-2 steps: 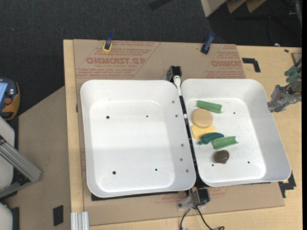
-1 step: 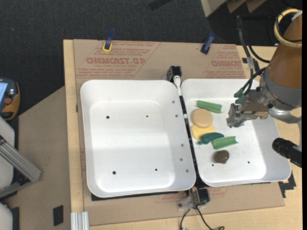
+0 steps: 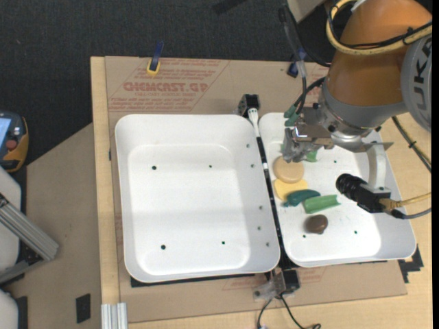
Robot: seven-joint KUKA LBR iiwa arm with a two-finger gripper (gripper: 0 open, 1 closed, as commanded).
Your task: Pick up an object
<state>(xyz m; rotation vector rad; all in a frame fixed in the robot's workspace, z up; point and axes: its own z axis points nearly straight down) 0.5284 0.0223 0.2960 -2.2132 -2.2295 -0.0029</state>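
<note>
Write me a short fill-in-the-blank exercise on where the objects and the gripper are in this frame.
1. All the loose objects lie in the ____ bin.
2. The gripper hangs right above the round ____ piece.
3. The brown lump lies just below the ____ pieces.
4. The left bin holds ____ objects.

Missing words: right; tan; green; no
</note>
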